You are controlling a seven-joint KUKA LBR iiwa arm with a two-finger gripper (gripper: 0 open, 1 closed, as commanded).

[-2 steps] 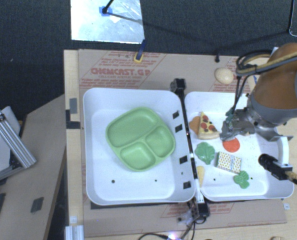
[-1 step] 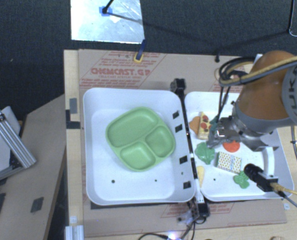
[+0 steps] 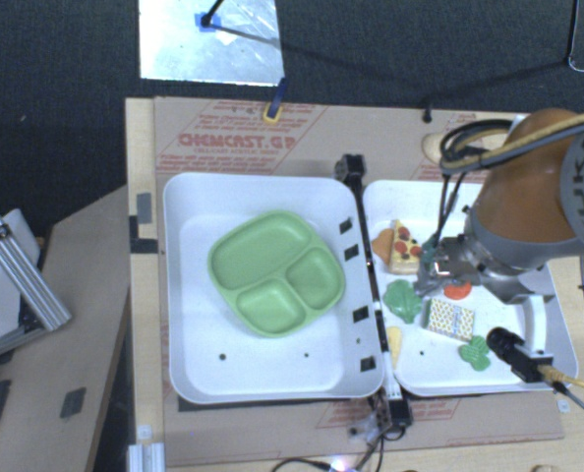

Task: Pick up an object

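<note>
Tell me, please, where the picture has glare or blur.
Camera view: the foil sheet behind the bench glares bright; the white bins look nearly washed out; the arm is soft, slightly blurred; the green tray stays sharp, with only faint shadows.

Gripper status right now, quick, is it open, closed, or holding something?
Gripper: low over the right bin, among the toy items beside the green toy; cannot be told whether open, closed, or holding anything.
</note>
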